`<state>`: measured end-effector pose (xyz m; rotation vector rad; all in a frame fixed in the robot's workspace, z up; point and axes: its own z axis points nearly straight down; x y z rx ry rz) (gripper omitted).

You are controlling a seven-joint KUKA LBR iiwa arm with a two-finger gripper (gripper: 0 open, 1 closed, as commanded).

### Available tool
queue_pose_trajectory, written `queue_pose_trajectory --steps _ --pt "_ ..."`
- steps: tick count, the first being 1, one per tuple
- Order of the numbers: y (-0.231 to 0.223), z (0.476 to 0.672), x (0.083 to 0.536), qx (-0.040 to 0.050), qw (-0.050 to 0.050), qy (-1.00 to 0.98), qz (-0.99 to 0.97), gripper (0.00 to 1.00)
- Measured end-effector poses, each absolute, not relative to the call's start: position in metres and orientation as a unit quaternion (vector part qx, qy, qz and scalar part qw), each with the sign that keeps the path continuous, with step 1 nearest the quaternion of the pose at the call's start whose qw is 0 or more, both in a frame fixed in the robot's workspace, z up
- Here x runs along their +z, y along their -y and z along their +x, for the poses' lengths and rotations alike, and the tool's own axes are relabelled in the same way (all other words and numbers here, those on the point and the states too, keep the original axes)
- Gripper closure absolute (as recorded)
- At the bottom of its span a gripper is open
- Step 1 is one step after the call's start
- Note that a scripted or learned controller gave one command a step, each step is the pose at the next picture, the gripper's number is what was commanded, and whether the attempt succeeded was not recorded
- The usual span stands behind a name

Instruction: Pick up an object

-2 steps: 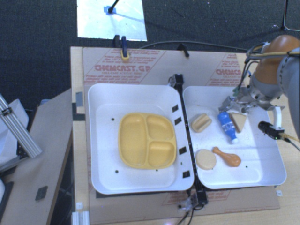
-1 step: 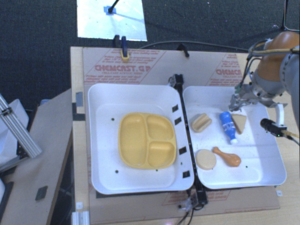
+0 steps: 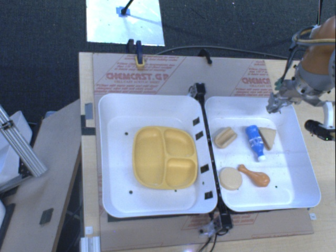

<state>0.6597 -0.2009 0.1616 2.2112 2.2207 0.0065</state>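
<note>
I count two white bins: a left bin (image 3: 113, 156) and a right bin (image 3: 299, 167). In the left one I see one yellow divided plate (image 3: 165, 157). In the right one I count five items: one bread roll (image 3: 226, 137), one blue tube (image 3: 255, 142), one tan wedge (image 3: 269, 137), one round beige disc (image 3: 230, 178), and one chicken drumstick (image 3: 255, 176).

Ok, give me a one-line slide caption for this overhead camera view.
End effector poised over the right bin of toy food, beside a yellow divided plate in the left bin.
</note>
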Motion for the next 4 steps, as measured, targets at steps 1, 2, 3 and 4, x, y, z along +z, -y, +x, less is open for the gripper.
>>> queue_pose_trajectory --steps 1,2,3,4 --pt "0.198 0.658 0.206 0.0013 0.002 -0.709 0.705 1.00" --pt "0.202 0.658 0.269 0.0014 0.003 -0.709 0.705 1.00" --pt "0.156 0.636 0.254 0.0000 0.000 -0.709 0.705 1.00" --pt "0.101 0.623 0.243 0.0003 -0.001 -0.710 0.704 1.00"
